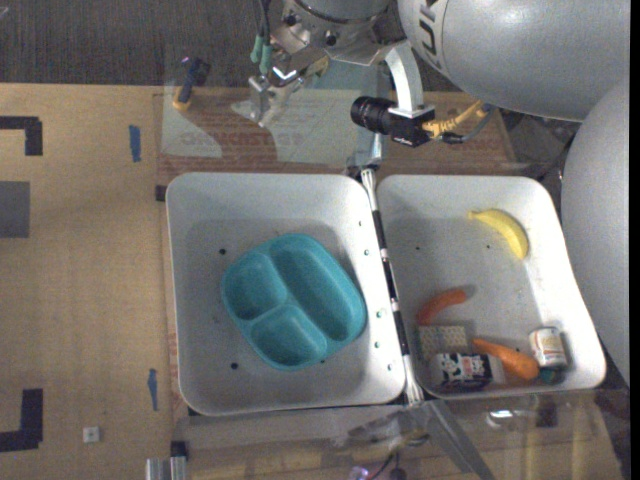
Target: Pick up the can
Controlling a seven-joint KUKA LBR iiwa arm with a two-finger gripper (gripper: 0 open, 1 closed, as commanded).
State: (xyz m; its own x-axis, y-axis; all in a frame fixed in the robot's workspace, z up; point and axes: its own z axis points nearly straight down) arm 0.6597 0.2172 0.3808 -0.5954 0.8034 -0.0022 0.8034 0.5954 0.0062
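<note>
Hovering gripper [275, 80] beyond far edge of left bin [200, 193], jaws apart, empty; I'm seeing can [548, 348] upright in right bin [560, 228] near-right corner, diagonally opposite.

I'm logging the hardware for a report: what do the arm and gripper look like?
The arm is bulky, rounded and glossy grey, with dark lettering and an orange band at the wrist. A small black cylinder with yellow cabling is bracketed beside it. The gripper is metallic, with green parts and dark cables.
</note>
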